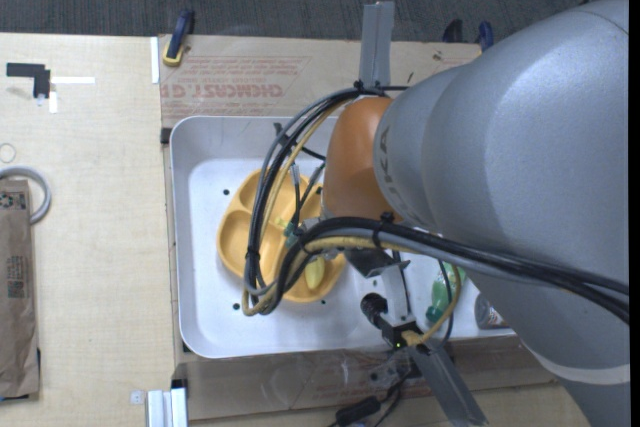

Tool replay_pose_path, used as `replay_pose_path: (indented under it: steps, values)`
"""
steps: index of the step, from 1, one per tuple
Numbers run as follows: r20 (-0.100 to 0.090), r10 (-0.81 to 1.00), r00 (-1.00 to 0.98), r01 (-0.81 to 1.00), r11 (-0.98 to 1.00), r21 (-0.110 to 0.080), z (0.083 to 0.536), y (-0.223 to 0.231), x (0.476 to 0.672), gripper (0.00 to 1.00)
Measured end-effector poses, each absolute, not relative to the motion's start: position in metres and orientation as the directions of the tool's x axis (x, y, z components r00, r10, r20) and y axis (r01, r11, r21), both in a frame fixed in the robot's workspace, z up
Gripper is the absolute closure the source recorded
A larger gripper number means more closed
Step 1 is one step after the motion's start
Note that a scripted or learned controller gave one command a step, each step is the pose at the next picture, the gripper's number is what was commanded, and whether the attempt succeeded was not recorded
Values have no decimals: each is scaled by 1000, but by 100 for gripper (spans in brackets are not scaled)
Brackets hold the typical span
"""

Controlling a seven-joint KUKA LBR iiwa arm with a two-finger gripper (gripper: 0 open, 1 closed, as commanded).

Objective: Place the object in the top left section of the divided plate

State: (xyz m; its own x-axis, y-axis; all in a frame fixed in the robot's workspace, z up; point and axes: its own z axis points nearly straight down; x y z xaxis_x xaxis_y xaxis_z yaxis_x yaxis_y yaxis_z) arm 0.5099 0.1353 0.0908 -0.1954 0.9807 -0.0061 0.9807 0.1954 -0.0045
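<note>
- From the one camera above: my arm [520, 165] comes in from the right and covers most of the right side of the white bin [190, 245]. My claw is somewhere under my wrist and cables [275, 215], over the bin; I cannot tell its state.
- The yellow divided plate [240, 235] lies in the bin, left of centre. Its left-hand sections are plain to see; the rest is behind my orange band [355, 165] and the cable loop.
- The object: I judge it may be the pale yellow-green piece [318, 273] at the plate's lower right edge, half hidden by cables. Whether it rests on the plate or sits under my claw, I cannot tell. Something green [438, 300] sits further right in the bin, also partly hidden.
- Risk: if I let go here, the object would land in the wrong section, since the top left section looks well to the left of my wrist.
- Risk: the cables hang low over the plate and could drag it.
- Risk: a weak grip could drop the piece beside the plate.
</note>
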Motion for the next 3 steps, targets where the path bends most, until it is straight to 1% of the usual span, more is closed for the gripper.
replay_pose_path:
  steps: [1,2,3]
  values:
    - [-10,756,-654,756,654,17,95,113,491,100]
    - [-22,454,-891,453,891,20,98,116,487,100]
    - [-14,455,-891,454,891,8,93,113,483,0]
